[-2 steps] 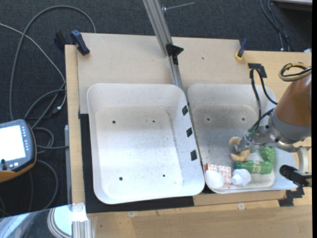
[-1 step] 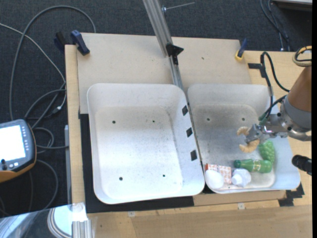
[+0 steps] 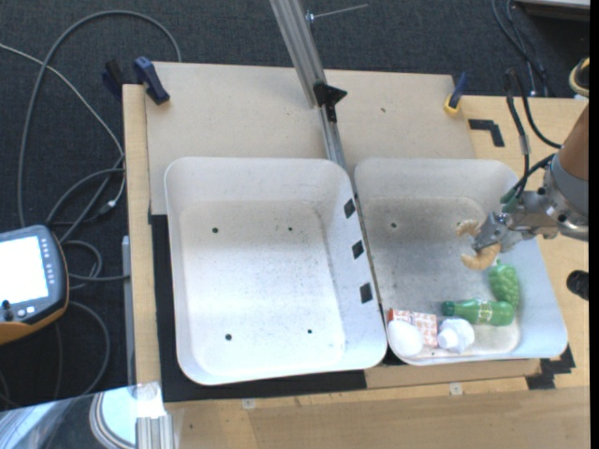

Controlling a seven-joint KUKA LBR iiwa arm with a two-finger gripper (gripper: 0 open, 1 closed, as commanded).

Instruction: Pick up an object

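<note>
My gripper (image 3: 489,238) hangs low over the right side of the right bin (image 3: 421,168), reaching in from the right edge of the view. A tan, crust-like object (image 3: 475,258) lies right beneath and beside it, with another tan bit (image 3: 465,224) just to its upper left. Whether the gripper touches the tan object is hidden by the gripper body. A bumpy green object (image 3: 504,282) lies just below the gripper. A green bottle (image 3: 479,311) rests on its side near the bin's front wall.
In the right bin's front corner sit a white round object (image 3: 404,338), a red-and-white packet (image 3: 418,320) and a white cap-like piece (image 3: 456,335). The left bin (image 3: 178,181) lies alongside. A metal pole (image 3: 299,45) slants over the bench's back.
</note>
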